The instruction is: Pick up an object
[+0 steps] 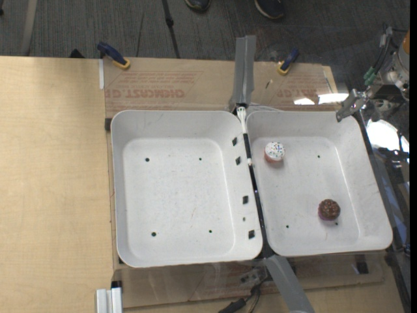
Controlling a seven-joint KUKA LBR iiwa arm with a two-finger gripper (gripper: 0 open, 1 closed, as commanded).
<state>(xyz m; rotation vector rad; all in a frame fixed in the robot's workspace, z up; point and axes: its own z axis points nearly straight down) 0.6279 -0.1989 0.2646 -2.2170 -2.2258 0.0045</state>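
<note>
Gripper (348, 106) sits upper right of frame, off the right bin (365, 240); jaw state can't tell. Targets: white ball (275, 152) upper left in bin, dark ball (329, 208) lower right. Suggest centring over one before descending, approach vertical

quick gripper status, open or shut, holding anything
Gripper: at the right bin's far right corner; open or shut cannot be told. No object shows between its fingers.

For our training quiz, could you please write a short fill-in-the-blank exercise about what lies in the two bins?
1. The small white speckled round object lies in the ____ shallow white bin.
2. The small dark red round object lies ____ the camera than the white one.
3. The right bin holds ____ objects.

Missing words: right; nearer; two
</note>
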